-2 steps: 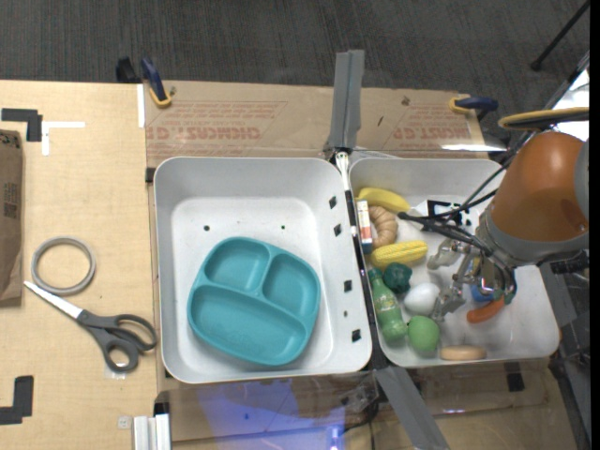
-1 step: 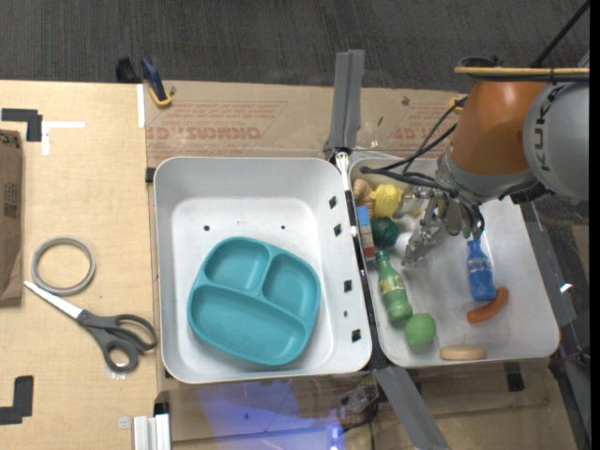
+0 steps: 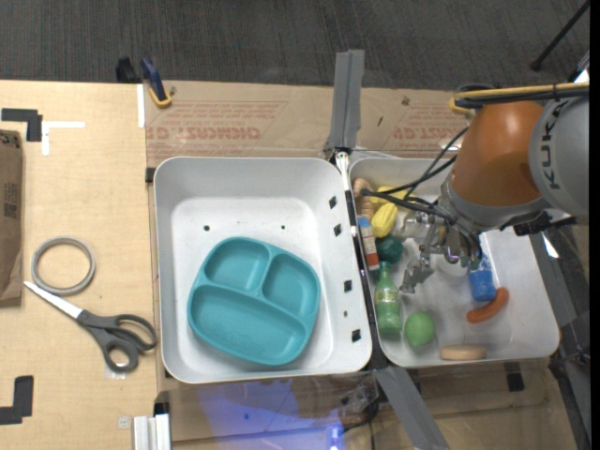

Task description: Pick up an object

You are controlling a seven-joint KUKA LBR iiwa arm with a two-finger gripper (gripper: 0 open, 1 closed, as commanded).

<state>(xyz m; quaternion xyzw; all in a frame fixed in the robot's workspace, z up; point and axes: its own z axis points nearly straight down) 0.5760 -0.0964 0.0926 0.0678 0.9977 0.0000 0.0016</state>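
My gripper (image 3: pixel 424 264) hangs low over the middle of the right bin (image 3: pixel 534 345), under the orange band of the arm (image 3: pixel 497 157). Several small objects lie around it. A yellow piece (image 3: pixel 382 217) and a dark green piece (image 3: pixel 391 248) sit to its upper left. A green bottle (image 3: pixel 385 304) and a green ball (image 3: pixel 419 328) lie below it. A blue object (image 3: pixel 482 282) and an orange-red sausage shape (image 3: pixel 487 308) lie to its right, and a tan piece (image 3: pixel 462 352) rests by the front wall. The arm hides the bin's back right part.
The left bin (image 3: pixel 187 186) holds a teal divided plate (image 3: pixel 253 298). The bins' walls meet in a ridge (image 3: pixel 354 251). On the bench at the left lie scissors (image 3: pixel 105 328) and a tape roll (image 3: pixel 63 263).
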